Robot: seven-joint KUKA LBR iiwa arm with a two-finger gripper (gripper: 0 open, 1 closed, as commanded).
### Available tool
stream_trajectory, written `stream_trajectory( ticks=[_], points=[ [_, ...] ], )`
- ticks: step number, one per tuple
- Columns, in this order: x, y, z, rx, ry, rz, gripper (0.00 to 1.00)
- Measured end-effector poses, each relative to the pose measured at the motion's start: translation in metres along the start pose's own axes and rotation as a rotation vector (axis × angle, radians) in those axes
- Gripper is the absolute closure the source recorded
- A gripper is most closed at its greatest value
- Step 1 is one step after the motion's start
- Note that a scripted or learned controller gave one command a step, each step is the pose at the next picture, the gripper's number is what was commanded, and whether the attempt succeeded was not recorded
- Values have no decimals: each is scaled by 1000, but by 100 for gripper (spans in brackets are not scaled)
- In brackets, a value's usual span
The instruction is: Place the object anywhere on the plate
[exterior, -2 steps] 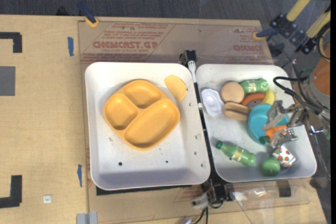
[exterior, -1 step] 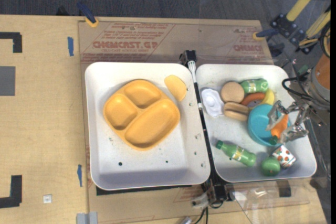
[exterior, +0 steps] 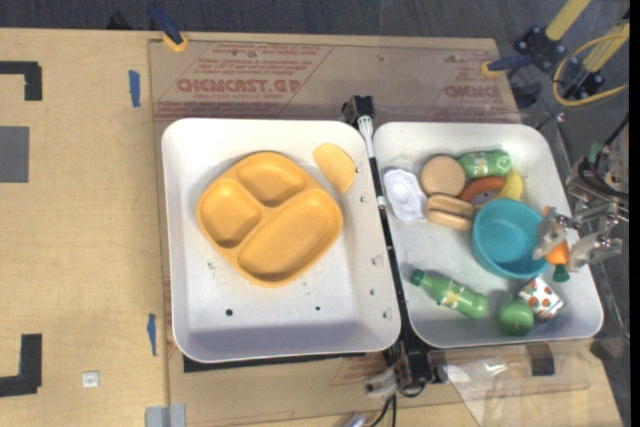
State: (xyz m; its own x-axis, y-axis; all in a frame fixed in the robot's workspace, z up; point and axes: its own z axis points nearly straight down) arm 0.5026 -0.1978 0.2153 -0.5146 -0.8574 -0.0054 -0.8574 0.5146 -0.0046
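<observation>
Orange divided plate in left bin, claw over right bin's right edge beside blue bowl, small orange piece at its tips, grip state unclear, green bottle lying below bowl

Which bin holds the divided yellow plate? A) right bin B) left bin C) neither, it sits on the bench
B: the divided yellow plate lies inside the left bin, with a small yellow piece just off its upper right edge; the right bin holds the teal bowl, the green bottle and other toy food.
</observation>
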Motion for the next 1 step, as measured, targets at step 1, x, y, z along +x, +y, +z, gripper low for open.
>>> stream_trajectory(
  ticks=[1],
  points=[
    [34,6,-4,-2,0,-374,100]
  ],
)
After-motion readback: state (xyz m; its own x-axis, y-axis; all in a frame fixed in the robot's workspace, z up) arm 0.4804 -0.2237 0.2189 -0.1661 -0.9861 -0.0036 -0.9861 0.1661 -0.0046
